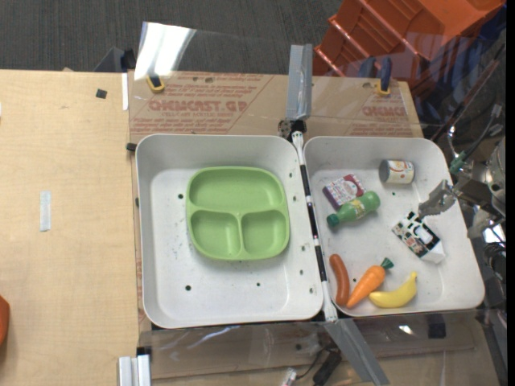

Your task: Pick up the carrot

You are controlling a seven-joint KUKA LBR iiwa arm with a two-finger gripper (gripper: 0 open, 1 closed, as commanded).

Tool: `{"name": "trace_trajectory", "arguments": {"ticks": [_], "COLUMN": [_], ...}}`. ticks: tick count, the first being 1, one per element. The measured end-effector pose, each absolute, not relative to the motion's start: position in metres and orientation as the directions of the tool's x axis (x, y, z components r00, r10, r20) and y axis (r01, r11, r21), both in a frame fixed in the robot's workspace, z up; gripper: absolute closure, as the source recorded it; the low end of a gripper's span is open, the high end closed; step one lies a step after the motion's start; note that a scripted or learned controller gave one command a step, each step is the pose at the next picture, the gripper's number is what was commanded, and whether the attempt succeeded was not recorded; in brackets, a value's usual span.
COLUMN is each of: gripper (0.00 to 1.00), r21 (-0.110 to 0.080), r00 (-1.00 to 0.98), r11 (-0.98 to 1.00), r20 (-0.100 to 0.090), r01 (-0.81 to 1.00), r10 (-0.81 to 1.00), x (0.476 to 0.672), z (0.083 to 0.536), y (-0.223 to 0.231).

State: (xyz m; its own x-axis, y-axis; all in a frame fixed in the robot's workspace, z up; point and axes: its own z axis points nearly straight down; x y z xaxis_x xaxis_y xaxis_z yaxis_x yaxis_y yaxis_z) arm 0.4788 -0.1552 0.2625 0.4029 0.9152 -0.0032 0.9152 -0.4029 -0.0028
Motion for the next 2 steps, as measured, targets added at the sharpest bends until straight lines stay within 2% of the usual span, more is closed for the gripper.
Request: {"name": "trace_trajectory", "arguments": {"ticks": [1, 2], "gripper": [0.0, 0.0], "r21": [-0.005, -0.006], "r00": [0.423, 0.462], "r11": [-0.423, -0.462], "r20": [-0.001, -0.002], "r01": [0.906, 0.887], "r10": [0.906, 0.887], "x": [0.476, 0.476], "z": [0.114, 0.09], "y": [-0.135, -0.103]}}
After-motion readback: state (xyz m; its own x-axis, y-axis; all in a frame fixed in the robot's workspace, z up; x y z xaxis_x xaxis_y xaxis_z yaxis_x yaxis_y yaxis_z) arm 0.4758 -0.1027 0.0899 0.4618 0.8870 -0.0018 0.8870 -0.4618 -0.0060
